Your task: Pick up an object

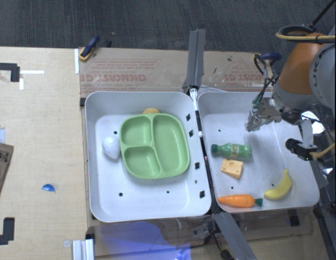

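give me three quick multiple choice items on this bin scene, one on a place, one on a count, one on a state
1. Where does the green divided tray lie?
A. in the left bin
B. in the right bin
C. on the bench outside the bins

2. How many objects lie in the right bin?
A. two
B. four
C. six

3. How does the green bottle rest?
A. upright
B. on its side
C. propped on the banana

Answers:
1. A, the tray sits in the left bin beside a white ball.
2. B, the bottle, cheese wedge, carrot and banana make four.
3. B, its length runs flat along the bin floor, apart from the banana.
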Robot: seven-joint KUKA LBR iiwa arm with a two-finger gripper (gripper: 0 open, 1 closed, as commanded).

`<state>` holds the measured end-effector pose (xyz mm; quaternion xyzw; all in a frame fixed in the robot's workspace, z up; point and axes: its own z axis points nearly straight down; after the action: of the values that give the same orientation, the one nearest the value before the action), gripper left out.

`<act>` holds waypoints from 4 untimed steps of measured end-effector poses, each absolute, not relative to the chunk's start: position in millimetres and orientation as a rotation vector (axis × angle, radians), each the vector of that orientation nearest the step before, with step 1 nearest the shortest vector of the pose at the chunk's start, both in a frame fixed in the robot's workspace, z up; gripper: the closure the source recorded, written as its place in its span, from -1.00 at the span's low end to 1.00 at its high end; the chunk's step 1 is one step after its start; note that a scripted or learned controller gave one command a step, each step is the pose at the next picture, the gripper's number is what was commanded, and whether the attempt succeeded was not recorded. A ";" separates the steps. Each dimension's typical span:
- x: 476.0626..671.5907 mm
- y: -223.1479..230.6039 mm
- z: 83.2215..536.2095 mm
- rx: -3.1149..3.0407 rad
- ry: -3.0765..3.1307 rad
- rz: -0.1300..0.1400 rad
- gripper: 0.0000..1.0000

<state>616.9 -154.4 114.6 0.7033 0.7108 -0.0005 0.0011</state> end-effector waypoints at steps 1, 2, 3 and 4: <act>616.8 -154.4 114.6 2.208 2.232 -0.002 -1.00; 617.1 -155.1 123.7 2.207 2.232 -0.002 1.00; 617.0 -155.1 123.7 2.207 2.232 -0.002 -1.00; 565.8 -119.4 90.6 2.052 2.381 -0.003 -1.00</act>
<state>565.8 -119.4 90.6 0.6528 0.7575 -0.0009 -0.0009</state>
